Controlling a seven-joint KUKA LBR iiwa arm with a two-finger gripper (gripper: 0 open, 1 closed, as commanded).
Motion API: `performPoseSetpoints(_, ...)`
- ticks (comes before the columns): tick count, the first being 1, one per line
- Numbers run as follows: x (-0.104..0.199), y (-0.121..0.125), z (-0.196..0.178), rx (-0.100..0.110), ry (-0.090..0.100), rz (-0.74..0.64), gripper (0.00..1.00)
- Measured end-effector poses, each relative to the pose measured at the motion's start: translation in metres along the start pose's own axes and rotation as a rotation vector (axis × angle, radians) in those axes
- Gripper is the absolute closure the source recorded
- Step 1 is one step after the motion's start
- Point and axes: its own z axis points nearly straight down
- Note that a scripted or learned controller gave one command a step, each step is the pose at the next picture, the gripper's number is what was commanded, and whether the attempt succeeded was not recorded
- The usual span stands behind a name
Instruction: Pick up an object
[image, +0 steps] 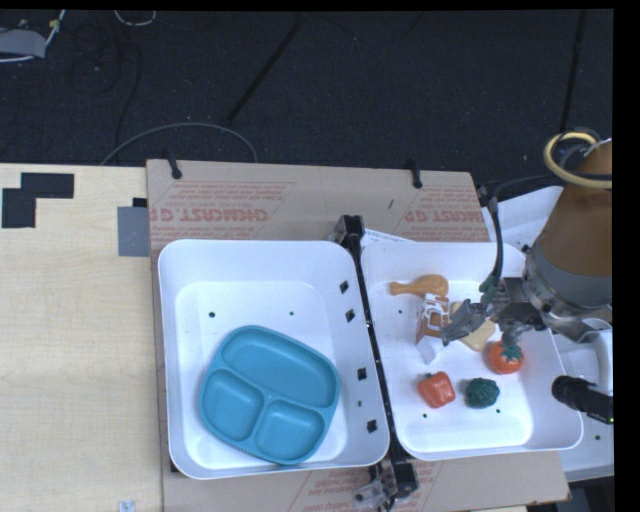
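Note:
The right bin (545, 425) holds several small toys. A tan drumstick (420, 287) lies at its far side, and an orange-and-white packet (432, 318) sits below it. A pale yellow piece (481, 336) lies beside the packet, partly under the gripper. A red tomato with a green stem (503, 357), a red pepper (436, 389) and a dark green broccoli (481, 392) lie nearer the front. My gripper (466, 322) hangs low over the bin's middle, right next to the packet and the yellow piece. I cannot see anything held in it.
The left bin (185, 270) holds a blue divided plate (268, 393). A black divider (362, 340) runs between the bins. The arm's grey and orange body (580, 240) covers the right bin's far right corner. A black cable (494, 235) hangs by the wrist.

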Motion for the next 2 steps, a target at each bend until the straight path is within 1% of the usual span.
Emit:
performPoseSetpoints(1, 0.000, 0.002, -0.005, -0.011, -0.002, -0.002, 0.00)
performPoseSetpoints(2, 0.004, 0.002, 0.058, -0.004, 0.000, -0.002, 0.00)
